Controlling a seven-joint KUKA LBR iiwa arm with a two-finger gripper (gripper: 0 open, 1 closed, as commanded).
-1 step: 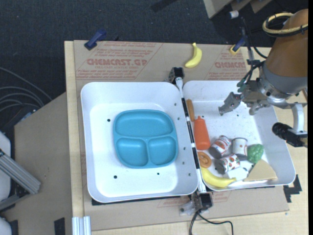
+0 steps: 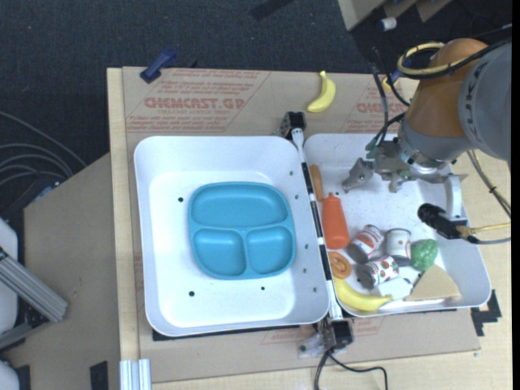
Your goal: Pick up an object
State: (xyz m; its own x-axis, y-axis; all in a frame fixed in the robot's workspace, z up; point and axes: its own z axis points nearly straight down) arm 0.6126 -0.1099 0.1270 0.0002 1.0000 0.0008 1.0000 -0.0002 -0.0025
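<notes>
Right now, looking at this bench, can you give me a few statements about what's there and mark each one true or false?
1. The blue divided tray lies in the left bin. True.
2. The tool is above the right bin. True.
3. The orange carrot lies in the blue tray. False: it lies in the right bin, beside the divider.
4. Both bananas are inside the bins. False: one banana lies on the bench beyond the bins; the other banana is in the right bin.
5. The tool holds the green object. False: the green object lies in the bin, apart from the tool.
</notes>
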